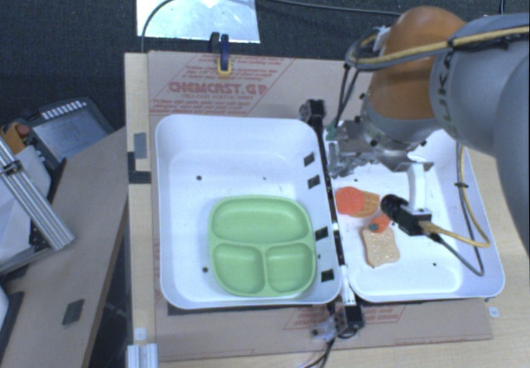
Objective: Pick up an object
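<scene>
Camera view — flat orange-red piece (358, 201) beside tan slab (381, 246), right bin (431, 279).

Arm casing: the arm (484, 84) is smooth, rounded grey, filling the picture's 2 o'clock corner.
Band: a glossy orange band (414, 51) wraps the wrist, bulging like a dome.
Cables: a yellow cable (489, 33) runs along the grey link; thin dark ones loop at the band's 9 o'clock side.
Wrist hardware: a metallic grey mount (364, 142) sits at the band's 7 o'clock.
</scene>
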{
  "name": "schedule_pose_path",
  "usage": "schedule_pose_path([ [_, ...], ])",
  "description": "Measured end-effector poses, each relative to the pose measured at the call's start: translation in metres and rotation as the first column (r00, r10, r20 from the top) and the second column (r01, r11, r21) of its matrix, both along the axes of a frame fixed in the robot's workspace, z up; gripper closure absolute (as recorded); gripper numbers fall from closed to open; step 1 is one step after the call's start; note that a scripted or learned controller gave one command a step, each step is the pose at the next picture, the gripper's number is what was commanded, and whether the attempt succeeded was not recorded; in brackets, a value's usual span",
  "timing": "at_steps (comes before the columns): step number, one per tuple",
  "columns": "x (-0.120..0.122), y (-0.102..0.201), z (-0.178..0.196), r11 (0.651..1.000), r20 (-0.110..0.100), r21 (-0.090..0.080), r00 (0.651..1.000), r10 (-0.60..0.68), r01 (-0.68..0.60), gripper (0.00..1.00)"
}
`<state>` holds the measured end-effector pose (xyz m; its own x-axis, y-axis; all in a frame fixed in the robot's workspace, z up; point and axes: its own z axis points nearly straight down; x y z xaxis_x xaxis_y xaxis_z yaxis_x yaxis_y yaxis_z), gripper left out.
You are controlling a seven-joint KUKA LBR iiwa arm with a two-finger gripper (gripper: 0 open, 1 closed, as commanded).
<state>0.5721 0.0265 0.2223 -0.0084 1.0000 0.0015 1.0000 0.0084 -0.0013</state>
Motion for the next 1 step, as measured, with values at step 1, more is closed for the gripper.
schedule_pose_path([
  [1,-0.0055,0.0515,-0.0085,1.000,0.001,0.001,1.000,0.001,-0.002,1.00],
])
